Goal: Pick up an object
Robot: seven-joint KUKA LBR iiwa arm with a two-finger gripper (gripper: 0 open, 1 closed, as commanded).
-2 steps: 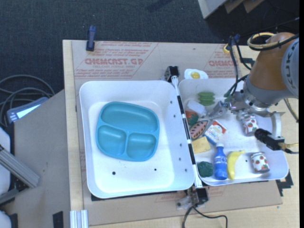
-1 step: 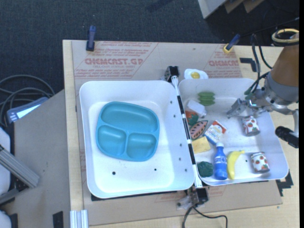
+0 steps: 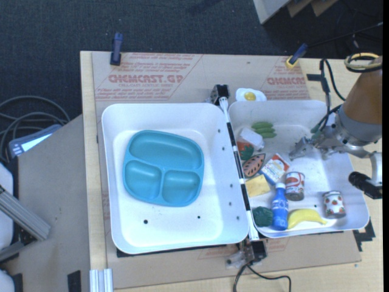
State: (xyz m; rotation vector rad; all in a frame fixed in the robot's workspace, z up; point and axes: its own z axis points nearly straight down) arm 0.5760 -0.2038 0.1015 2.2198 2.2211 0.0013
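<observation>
The right white bin (image 3: 340,111) holds several small items: a green pod (image 3: 264,128), a watermelon slice (image 3: 253,163), a red-and-white packet (image 3: 275,166), a yellow block (image 3: 258,186), a red can (image 3: 295,185), a blue bottle (image 3: 279,207), a banana (image 3: 307,219), a broccoli piece (image 3: 262,215) and a second can (image 3: 333,204). My gripper (image 3: 299,148) reaches in from the right over the bin's bare middle, just above and to the right of the packet. It looks open, with nothing between its fingers.
The left bin (image 3: 115,126) carries a blue divided plate (image 3: 163,168). A fried-egg toy (image 3: 249,95) lies on the board behind the bins. The grey arm with its orange band (image 3: 368,99) hangs over the right bin's right rim. Cables trail at the far left.
</observation>
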